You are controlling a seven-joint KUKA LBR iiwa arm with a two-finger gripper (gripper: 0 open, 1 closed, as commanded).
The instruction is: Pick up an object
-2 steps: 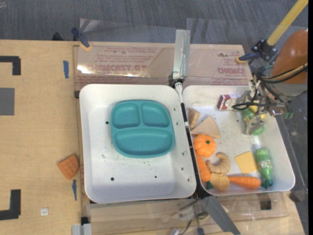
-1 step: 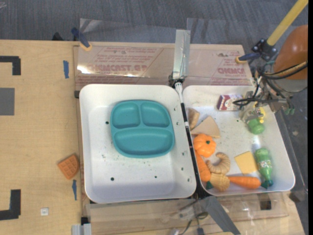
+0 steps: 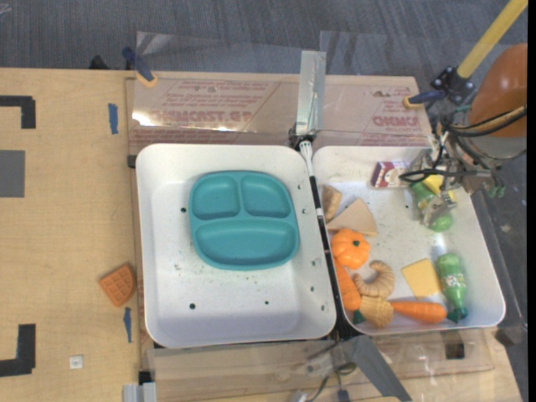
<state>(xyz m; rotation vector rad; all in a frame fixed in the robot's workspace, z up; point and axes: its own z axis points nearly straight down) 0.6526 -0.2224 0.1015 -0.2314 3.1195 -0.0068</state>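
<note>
Where the arm reaches in from the right, the hand hangs over the right bin, just above a yellow-green toy at its far right side; whether the hand is apart or together cannot be told among the cables. The toy looks light, hard and smooth, likely to slip, so a grip across its narrow middle seems best.
</note>
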